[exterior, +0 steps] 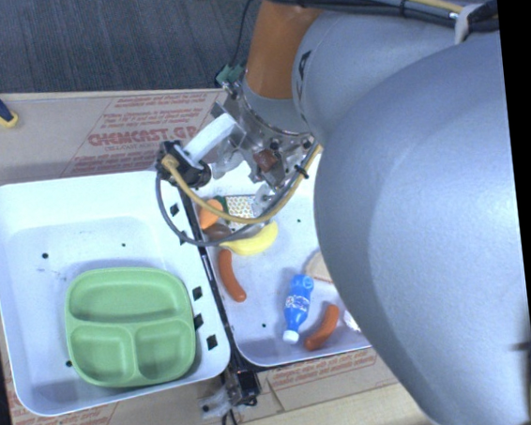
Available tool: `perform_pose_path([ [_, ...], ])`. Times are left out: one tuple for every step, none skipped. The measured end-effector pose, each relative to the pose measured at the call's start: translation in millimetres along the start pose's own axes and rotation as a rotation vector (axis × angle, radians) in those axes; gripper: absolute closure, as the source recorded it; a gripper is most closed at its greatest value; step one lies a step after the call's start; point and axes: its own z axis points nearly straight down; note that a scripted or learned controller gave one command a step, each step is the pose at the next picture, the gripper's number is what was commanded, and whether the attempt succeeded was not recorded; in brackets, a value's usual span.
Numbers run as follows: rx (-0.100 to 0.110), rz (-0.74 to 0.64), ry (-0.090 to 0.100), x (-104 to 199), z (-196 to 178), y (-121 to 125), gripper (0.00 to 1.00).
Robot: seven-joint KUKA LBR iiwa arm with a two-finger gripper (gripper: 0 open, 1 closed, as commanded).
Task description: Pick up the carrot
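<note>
low now, gripper [236,205] over right bin [264,334], beside carrot [210,219].

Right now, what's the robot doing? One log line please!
gripper: low in right bin | carrot: beside gripper, grasp unclear | green plate: left bin

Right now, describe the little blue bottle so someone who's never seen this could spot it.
Look in the right-hand white bin, near its front edge. The bottle lies tilted between two orange sausage-shaped pieces. It alone is blue, with a white cap.
</note>
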Motion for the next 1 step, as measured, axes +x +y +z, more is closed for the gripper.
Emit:
perform_pose_path([
  [-0.002, 0.118, -0.001, 67.2, 22.7, -25.0, 0.00],
])
